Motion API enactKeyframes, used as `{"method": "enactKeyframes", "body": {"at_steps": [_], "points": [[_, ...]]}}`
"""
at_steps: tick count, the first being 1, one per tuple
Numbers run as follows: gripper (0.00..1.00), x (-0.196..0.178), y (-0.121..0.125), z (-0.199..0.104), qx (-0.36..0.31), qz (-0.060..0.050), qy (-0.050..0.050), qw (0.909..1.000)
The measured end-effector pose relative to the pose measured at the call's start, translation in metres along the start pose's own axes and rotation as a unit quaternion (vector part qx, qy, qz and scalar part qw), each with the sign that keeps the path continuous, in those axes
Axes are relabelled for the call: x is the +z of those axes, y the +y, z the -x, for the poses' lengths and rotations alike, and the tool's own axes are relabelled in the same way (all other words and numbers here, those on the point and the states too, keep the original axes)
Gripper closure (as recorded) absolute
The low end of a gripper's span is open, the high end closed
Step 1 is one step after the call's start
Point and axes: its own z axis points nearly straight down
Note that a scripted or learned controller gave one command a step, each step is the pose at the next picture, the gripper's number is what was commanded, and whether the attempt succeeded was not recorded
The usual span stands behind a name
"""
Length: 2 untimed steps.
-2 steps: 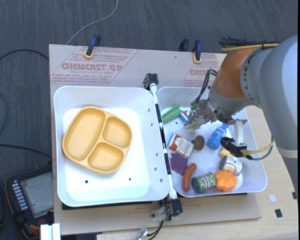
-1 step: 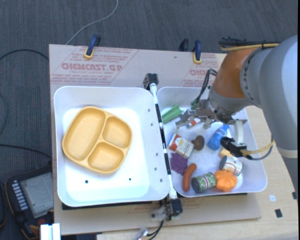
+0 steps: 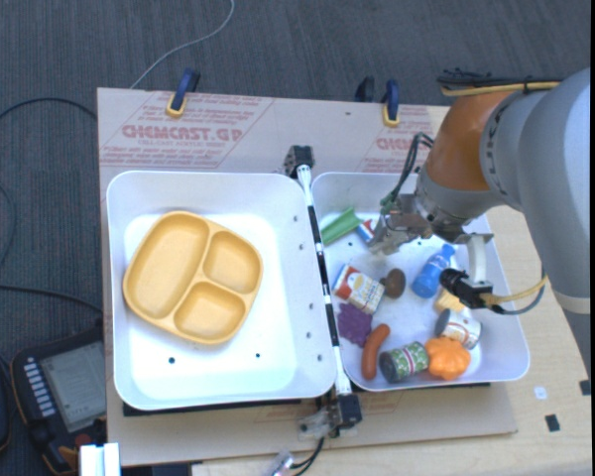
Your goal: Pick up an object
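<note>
Camera view from above the counter [image 3: 228, 117]: the grey arm's claw [image 3: 395, 230] hangs low in the right bin [image 3: 511, 365], crowded by a green packet [image 3: 338, 226], a blue bottle [image 3: 432, 272], a brown round piece [image 3: 394, 283], a red-and-white carton [image 3: 358, 288], a purple piece [image 3: 354, 322], a sausage [image 3: 375, 350], a green-labelled can [image 3: 406, 362] and an orange toy [image 3: 449, 358]. Wrist and cables mask the claw's tips, so whether it stands apart or together cannot be told, and nothing shows gripped. A yellow three-section plate [image 3: 191, 277] lies alone in the left bin [image 3: 139, 385].
</note>
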Motion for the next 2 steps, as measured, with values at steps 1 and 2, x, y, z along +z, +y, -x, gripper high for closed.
{"method": "enactKeyframes", "body": {"at_steps": [1,2], "points": [[0.00,0.000,0.000,0.000,0.000,0.000,0.000,1.0000],[1.00,-0.010,0.000,-0.001,0.000,0.001,0.001,1.0000]]}}
